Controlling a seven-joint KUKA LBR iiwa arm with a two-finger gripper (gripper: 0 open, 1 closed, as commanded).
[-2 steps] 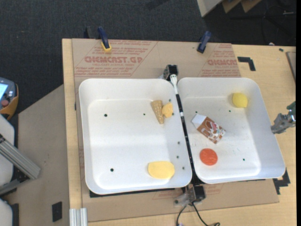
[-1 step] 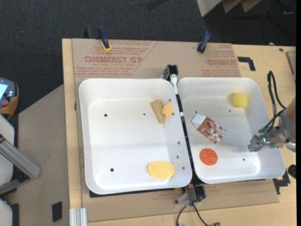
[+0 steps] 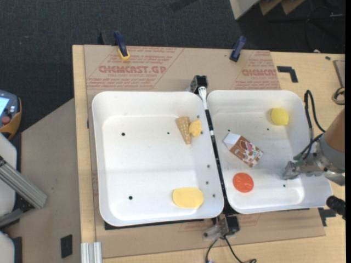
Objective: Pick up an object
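Two white bins sat side by side on the surface [image 3: 164, 64], a brown board printed with red lettering and held at its far edge by a yellow-tipped clamp [image 3: 121, 47] and a blue clamp [image 3: 238, 48].

Left bin [image 3: 109, 147]: a yellow oval [image 3: 187, 198] lay flat near its front right corner. Farther back, close to the right wall, a tan stick [image 3: 184, 129] lay at a slant with a small yellow lump [image 3: 195, 128] touching its right side. Both were well apart from the oval.

A black clip [image 3: 198, 83] sat at the far end of the seam between the bins, and another black fitting [image 3: 227, 224] with a cable sat at the near end.

Right bin [image 3: 241, 106]: a brown and white packet [image 3: 243, 149] lay tilted near the middle, left of centre. Just in front of it lay an orange-red disc [image 3: 243, 182], near but not touching the packet. A yellow ball [image 3: 279, 116] rested toward the far right corner, well apart from the others.

At the right edge the grey arm reached in low over the right bin's front right part. The gripper [image 3: 292, 170] pointed left, close to the bin floor, to the right of the disc and apart from it. Nothing showed between its fingers, and whether they were spread or closed could not be told at this size. A dark cable [image 3: 309, 119] ran along the bin's right wall behind it.
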